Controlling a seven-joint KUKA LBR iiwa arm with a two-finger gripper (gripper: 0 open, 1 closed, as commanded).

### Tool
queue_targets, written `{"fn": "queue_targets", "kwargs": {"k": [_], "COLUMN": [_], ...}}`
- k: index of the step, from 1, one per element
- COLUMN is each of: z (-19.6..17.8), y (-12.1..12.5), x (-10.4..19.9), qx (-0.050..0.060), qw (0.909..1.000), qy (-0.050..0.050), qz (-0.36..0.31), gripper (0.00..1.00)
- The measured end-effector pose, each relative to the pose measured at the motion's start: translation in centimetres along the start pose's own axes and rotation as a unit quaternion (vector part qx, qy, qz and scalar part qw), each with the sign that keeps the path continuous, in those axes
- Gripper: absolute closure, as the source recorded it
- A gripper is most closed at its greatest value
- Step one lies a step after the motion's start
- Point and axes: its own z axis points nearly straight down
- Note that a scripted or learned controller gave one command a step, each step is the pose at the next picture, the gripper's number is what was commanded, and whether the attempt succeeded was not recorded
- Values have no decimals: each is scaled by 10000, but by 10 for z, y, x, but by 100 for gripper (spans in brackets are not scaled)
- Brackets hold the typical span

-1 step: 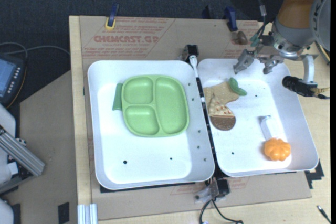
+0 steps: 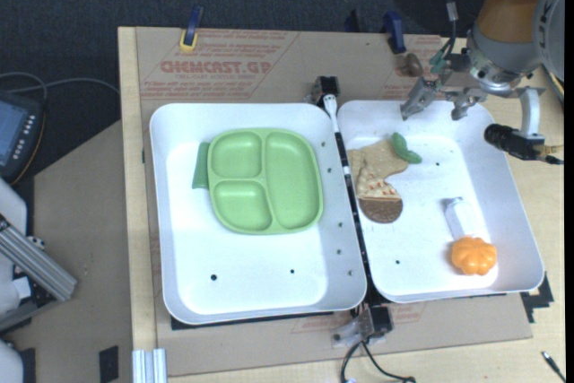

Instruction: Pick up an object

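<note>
Dark carpet surrounds the tabletop (image 2: 134, 193), whose board reads "CHEMCAST GP". Nothing is picked yet: an orange toy (image 2: 473, 255) lies well below my claw (image 2: 439, 106), a green leaf (image 2: 404, 148) nearer. My claw hangs spread and empty over the right bin (image 2: 511, 193); next I must descend.

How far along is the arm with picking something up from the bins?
Nothing looks picked yet. The tool hangs over the far edge of the right bin, fingers spread with nothing between them. The orange pumpkin-shaped toy, the white tube and the tan and brown pieces lie in that bin. Descending, closing on one and lifting remain.
</note>
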Motion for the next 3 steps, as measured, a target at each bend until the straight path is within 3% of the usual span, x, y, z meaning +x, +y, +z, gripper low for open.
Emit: {"fn": "queue_targets", "kwargs": {"k": [1, 2, 3], "z": [63, 103, 88], "y": [-4, -3, 0], "x": [3, 4, 4], "qx": [32, -4, -47], "qw": [10000, 10000, 10000], "qy": [7, 5, 1], "qz": [-3, -4, -15], "gripper": [0, 0, 100]}}
